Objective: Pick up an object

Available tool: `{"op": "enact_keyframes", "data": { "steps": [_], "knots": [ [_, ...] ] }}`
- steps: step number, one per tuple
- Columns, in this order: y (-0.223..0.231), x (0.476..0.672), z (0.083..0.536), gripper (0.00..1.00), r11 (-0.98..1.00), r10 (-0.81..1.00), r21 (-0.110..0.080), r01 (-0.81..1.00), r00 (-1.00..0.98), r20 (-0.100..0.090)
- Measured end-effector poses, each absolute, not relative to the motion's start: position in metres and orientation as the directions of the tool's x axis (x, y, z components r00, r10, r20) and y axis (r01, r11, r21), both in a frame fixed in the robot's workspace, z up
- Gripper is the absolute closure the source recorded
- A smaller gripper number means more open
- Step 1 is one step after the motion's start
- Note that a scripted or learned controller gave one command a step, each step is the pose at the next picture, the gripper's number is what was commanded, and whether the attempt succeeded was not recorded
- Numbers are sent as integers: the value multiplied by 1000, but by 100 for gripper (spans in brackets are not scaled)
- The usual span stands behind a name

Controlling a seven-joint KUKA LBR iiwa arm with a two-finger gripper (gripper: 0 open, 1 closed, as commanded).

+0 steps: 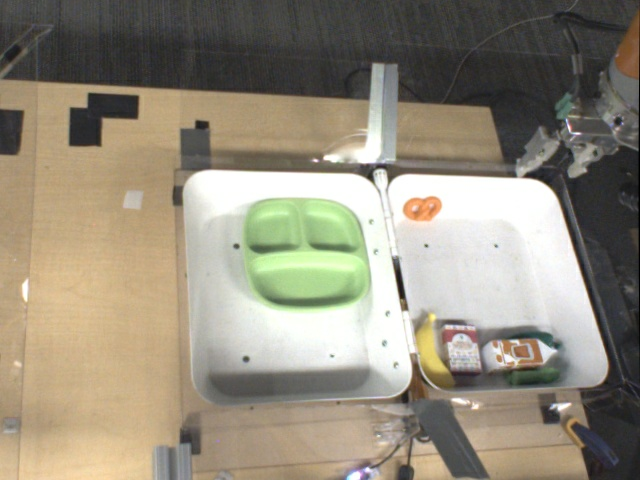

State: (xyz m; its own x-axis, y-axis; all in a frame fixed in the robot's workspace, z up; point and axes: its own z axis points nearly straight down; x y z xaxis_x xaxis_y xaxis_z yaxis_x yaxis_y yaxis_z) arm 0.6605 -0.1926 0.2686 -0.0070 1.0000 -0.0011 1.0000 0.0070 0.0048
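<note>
Seen from above at a slant: two shallow white bins side by side on a wooden bench, left bin [205,298] and right bin [500,258] split by a thin divider running down the middle of the frame.

Parked at the upper right edge of the frame, outside and above the right bin's far corner: the gripper [558,153], fingers spread and released, nothing between them. Judged a standby or approach pose, well apart from every object, with no pick yet begun.

Lying flat in the left bin, centre-left of the frame: a green sectioned plate [305,251], compartments up, alone there.

Near the top left corner of the right bin: a small orange pretzel-shaped toy [422,208], isolated on bare floor, likely the easiest grab for that reason.

Crowded along the right bin's lower wall, lower right of the frame: a yellow banana [430,353], just beside it a small red carton [459,349], then an orange-and-white carton [518,352] with a green item [530,375] tucked against its lower side. Pressed together and close to the wall, so probably awkward for finger clearance.
</note>
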Motion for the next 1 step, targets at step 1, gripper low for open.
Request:
{"op": "enact_keyframes", "data": {
  "steps": [1],
  "knots": [
    [-150, 611, 313, 0, 473, 881, 7, 881, -473, -5]
  ]
}}
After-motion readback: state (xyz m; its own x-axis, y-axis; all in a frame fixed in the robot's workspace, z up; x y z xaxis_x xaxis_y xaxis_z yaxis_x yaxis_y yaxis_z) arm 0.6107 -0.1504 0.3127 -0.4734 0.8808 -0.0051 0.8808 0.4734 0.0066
